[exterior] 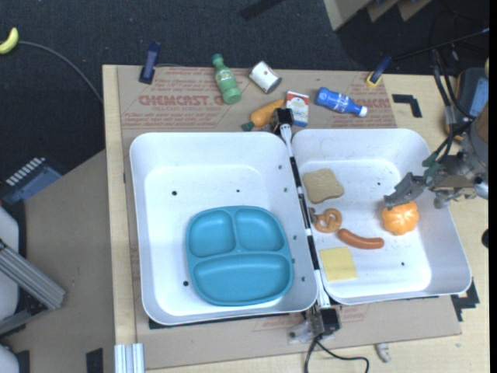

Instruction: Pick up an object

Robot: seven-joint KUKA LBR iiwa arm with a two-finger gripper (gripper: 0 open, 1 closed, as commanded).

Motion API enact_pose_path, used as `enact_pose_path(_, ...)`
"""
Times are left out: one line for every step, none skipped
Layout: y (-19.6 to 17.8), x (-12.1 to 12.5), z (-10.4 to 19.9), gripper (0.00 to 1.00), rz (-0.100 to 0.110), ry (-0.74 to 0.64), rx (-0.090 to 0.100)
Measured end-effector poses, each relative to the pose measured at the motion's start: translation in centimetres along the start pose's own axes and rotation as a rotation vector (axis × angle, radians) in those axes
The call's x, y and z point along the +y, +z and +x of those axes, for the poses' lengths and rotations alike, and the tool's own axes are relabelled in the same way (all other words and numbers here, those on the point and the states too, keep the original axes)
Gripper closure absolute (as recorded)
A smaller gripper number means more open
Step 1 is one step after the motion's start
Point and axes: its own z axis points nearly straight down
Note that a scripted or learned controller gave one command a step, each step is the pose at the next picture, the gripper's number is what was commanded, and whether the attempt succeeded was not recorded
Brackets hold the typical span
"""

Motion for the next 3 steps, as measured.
enact_pose_path(8.3, 1.4, -5.5, 0.0, 0.001, 0.001, 0.0)
enact_pose_path(19.1, 5.1, -8.5, 0.0, -0.002, -0.003, 0.004)
enact_pose_path(18.1, 5.1, -8.6, 1.0, -0.003, -0.001, 0.001)
